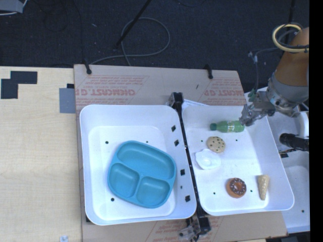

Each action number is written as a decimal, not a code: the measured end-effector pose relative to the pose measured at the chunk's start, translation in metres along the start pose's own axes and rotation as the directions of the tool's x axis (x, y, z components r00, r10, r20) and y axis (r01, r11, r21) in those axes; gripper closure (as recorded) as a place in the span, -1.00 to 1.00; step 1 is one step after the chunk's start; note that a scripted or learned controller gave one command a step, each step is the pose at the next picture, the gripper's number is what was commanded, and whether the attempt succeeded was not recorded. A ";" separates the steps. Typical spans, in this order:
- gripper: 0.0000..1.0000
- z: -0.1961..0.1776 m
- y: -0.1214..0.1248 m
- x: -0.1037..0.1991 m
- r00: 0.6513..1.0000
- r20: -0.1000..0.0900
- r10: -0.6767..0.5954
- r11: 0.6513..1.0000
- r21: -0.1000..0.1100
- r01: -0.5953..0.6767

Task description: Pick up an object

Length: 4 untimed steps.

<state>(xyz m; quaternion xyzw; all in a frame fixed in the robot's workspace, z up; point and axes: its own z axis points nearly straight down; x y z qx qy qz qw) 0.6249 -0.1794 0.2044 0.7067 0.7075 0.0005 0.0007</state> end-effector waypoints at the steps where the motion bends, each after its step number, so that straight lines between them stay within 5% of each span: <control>1: 1.00 -0.053 0.001 -0.001 1.000 0.001 0.000 1.000 -0.001 0.000; 4: 1.00 -0.045 -0.043 0.148 1.000 -0.002 -0.002 1.000 0.006 0.002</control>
